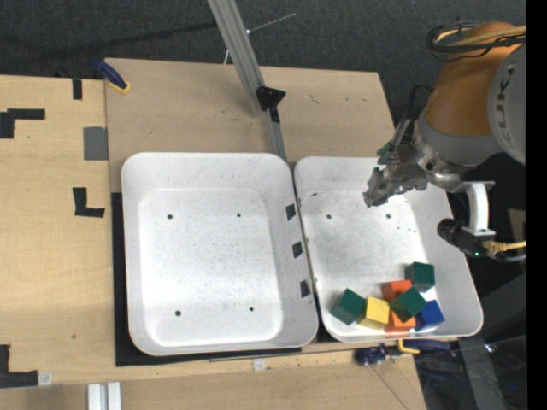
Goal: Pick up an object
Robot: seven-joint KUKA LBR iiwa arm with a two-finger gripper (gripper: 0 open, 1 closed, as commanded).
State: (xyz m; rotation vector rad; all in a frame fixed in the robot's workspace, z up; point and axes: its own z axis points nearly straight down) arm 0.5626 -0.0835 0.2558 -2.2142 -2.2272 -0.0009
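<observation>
Several small blocks lie clustered in the near right corner of the right bin [342,229]: a dark green block [347,306], a yellow block [376,312], an orange block [396,290], two more green blocks [420,273] and a blue block [430,313]. My gripper [377,192] hangs over the far right part of that bin, well away from the blocks, with nothing visible between its fingers. The grey and orange arm reaches in from the right.
The left bin [205,254] sits beside the right one on the wooden bench. A slanted metal pole [244,45] crosses the back, ending at a clamp between the bins. A small blue and yellow thing [380,354] lies just outside the right bin's near edge.
</observation>
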